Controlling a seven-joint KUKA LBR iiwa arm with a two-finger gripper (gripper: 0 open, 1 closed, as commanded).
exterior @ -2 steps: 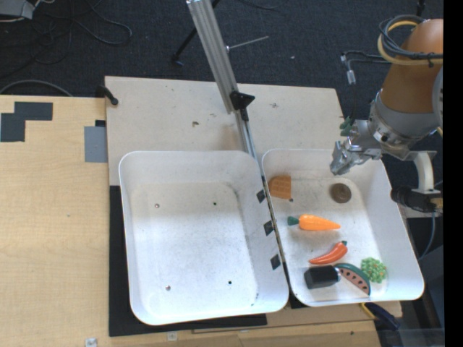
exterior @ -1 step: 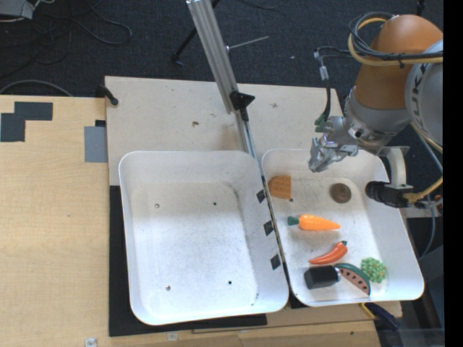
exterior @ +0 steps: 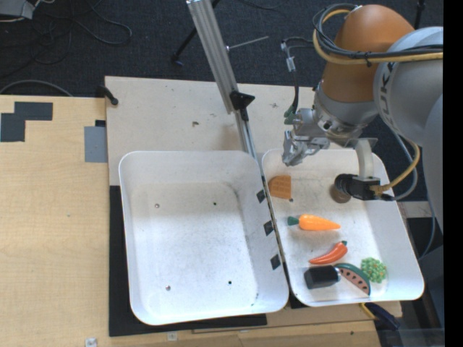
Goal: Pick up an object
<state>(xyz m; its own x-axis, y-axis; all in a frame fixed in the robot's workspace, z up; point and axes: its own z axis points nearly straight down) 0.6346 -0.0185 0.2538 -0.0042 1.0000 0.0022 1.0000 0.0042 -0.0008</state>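
camera view puts the arm (exterior: 391, 71) in front of you first, reaching in from the right and bent down over the far end of the right bin (exterior: 405, 262). the left bin (exterior: 145, 172) lies beside it, the two rims touching along the middle; it looks like the place to drop things, while the right bin holds all the stock. the gripper (exterior: 295, 152) hangs just above the right bin's far left corner, pointing down. you cannot tell from here how far the jaws stand apart, and nothing shows between them. the nearest thing to pick is the brown block (exterior: 280, 186), lying on the bin floor just below and a little left of the gripper, apart from it. i judge it the likely target. farther toward you lie the carrot (exterior: 318, 223), the red chili (exterior: 329, 253), the black block (exterior: 320, 277), the watermelon slice (exterior: 356, 277) and the broccoli (exterior: 373, 269), all well apart from the gripper.
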